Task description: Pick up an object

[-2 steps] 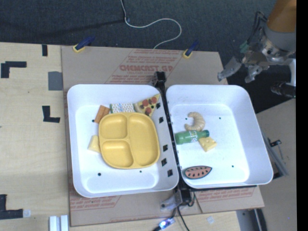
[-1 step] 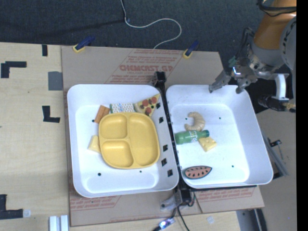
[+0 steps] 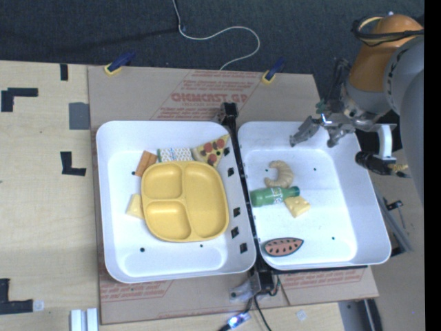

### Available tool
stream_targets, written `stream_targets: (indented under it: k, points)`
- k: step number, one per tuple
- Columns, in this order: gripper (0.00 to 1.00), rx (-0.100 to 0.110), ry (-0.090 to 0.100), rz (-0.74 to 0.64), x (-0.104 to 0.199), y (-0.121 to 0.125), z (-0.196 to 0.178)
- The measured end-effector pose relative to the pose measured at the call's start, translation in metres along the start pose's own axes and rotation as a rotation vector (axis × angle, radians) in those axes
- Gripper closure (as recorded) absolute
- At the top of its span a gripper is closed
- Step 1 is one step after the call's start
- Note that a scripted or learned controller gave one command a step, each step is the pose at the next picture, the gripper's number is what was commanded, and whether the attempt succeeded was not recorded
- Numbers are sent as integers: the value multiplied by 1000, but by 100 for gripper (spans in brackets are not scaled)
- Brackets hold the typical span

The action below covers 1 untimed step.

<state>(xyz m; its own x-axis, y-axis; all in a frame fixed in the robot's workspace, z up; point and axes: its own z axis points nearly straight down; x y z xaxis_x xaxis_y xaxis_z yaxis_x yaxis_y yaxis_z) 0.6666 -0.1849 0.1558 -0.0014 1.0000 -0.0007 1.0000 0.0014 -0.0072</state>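
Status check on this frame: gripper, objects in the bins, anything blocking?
Gripper open over right bin's far rim, holding nothing. Croissant, green bottle, cheese wedge clustered mid-bin. Nothing in the way.

A yellow divided plate (image 3: 185,200) lies in the white left bin (image 3: 117,250); the right bin (image 3: 358,243) holds a tan croissant (image 3: 280,174), green bottle (image 3: 273,196) and red watermelon slice (image 3: 282,246).

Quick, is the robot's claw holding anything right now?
Claw: open and holding nothing, up over the far edge of the right bin.
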Motion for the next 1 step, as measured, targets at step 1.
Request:
stream_targets:
  k: [1]
  points:
    - [0, -1, 0, -1, 8, 4, 49]
